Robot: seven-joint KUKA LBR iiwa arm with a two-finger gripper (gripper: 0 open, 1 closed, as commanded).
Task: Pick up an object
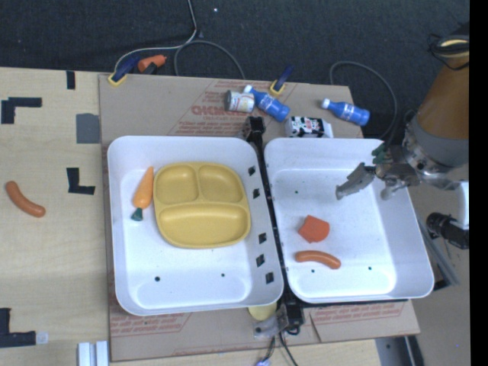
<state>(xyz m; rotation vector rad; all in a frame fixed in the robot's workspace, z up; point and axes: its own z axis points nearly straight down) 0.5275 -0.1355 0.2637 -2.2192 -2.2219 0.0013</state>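
The right bin [396, 280] holds an orange-red block [313, 229] near its middle and a small sausage [318, 259] just in front of it. My gripper [369, 188] hangs over the bin's far right part, open, with nothing between its fingers. It is up and to the right of the block, well apart from it. In the left bin [183, 296], a toy carrot [142, 188] lies beside a yellow divided plate [202, 204].
Behind the bins lie two blue bottles [271, 104] [347, 112], a small black-and-white box [309, 127] and cables. Another sausage [24, 199] lies on the bench far left. A black divider [263, 204] runs between the bins.
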